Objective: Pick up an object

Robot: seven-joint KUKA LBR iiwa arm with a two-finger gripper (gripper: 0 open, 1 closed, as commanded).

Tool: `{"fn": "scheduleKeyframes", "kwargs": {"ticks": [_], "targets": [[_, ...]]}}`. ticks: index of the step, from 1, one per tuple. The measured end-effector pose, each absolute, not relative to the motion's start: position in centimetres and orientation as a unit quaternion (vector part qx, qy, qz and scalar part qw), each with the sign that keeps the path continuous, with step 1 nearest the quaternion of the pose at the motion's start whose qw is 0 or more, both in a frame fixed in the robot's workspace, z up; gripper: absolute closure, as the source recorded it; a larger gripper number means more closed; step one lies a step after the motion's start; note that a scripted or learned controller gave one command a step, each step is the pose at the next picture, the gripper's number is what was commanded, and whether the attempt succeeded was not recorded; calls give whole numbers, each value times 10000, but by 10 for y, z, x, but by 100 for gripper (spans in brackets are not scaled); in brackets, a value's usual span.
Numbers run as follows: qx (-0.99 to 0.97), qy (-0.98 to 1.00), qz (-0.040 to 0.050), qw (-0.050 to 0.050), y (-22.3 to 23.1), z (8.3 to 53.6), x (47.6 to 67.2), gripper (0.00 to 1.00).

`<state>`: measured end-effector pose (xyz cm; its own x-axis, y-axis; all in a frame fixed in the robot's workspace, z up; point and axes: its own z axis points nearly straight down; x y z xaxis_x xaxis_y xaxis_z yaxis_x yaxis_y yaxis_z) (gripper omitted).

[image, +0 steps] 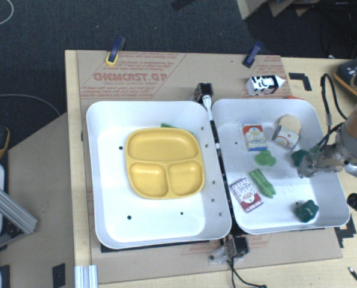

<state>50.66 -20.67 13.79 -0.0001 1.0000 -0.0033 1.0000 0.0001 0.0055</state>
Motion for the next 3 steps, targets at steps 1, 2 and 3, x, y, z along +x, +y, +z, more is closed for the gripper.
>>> {"fn": "scheduleKeyframes", "kwargs": {"ticks": [1, 2, 3], "targets": [[7068, 7074, 10, 35, -203, 189, 498, 100], [7065, 7077, 11, 38, -204, 227, 500, 100], [7047, 7095, 6, -10, -149, 217, 520, 100]]}}
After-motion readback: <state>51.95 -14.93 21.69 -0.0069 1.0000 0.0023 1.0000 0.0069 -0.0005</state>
